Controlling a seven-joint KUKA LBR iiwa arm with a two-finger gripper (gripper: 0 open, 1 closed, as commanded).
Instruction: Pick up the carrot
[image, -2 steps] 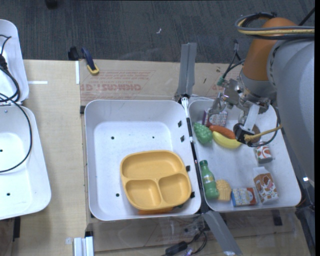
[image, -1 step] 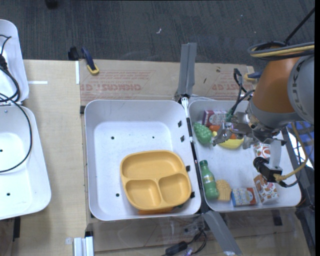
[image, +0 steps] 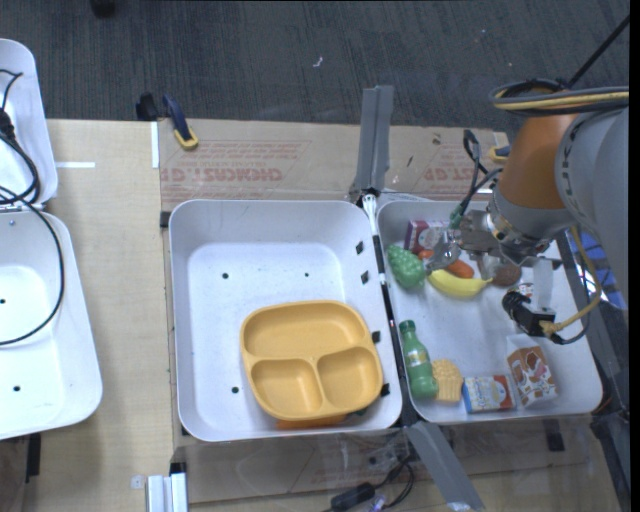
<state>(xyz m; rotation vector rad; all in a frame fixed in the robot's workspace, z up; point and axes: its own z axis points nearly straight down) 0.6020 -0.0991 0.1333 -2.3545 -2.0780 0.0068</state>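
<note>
I take the yellow plastic banana (image: 458, 285) in the right-hand white bin (image: 575, 400) as my landmark. The small orange toy carrot (image: 460, 269) lies just above it, touching or nearly touching its upper curve, with a green bumpy toy vegetable (image: 405, 267) to the banana's left and a small pink-and-white packet (image: 420, 236) further up. The claw (image: 478, 250) hangs just above and slightly right of the banana, right over the carrot's end — but from this slanted view I cannot tell whether it is spread or pressed together, and I see nothing clearly pinched in it. My worry is the crowding: the carrot sits so tight against the banana that a descent a little off line would likely land on the banana's back, or catch both toys at once, or nudge the carrot under the wrist where I lose sight of it. The carrot is small and smooth, so I judge it could squirt sideways towards the green vegetable. Well below the banana stand a green plastic bottle (image: 414, 359), a yellow corn cob piece (image: 447, 381) and two small printed cartons (image: 508, 384) — far enough to stay out of trouble. The mustard-yellow divided tray (image: 312, 360) lies in the left bin.
</note>
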